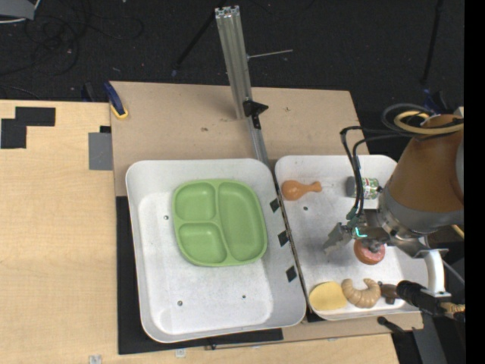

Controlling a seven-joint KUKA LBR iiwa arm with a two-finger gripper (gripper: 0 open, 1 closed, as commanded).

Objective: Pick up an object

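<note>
My gripper hangs low in the right bin, fingers spread apart on nothing. A red round object lies just right of it; croissant nearer, orange pear farther left.

End effector low; arm right

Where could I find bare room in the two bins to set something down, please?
Left bin: bare floor below the green divided tray, toward the near rim. Right bin: a small patch between the orange drumstick toy and the yellow piece. Crowded near the end effector, red object and croissant-like toy.
</note>
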